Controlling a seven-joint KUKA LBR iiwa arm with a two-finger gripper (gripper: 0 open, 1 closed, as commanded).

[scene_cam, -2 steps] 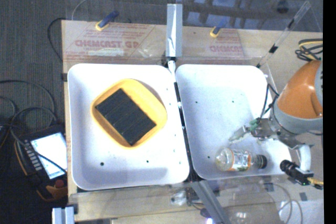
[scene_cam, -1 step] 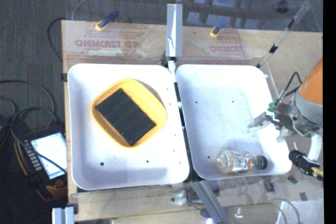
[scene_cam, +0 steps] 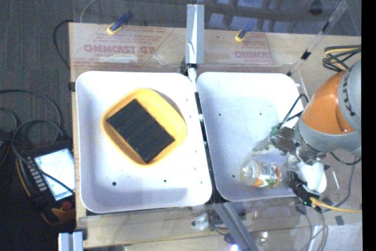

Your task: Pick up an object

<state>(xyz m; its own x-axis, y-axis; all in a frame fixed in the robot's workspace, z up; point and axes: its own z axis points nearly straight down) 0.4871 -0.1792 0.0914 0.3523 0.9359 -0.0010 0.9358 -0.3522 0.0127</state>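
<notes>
My gripper [scene_cam: 281,143] sits low in the right bin [scene_cam: 247,97], just above-right of the bottle [scene_cam: 261,174]; can't tell its state from here. Bottle lies on its side near the bin's front wall, apart from the gripper. I'd drop over its middle, across the round body. It's clear plastic w/ an orange label, prob slick. Far left of the bottle, in the left bin [scene_cam: 94,185]: a yellow dish [scene_cam: 170,111], dark ribbed slab [scene_cam: 141,130] inside.
</notes>
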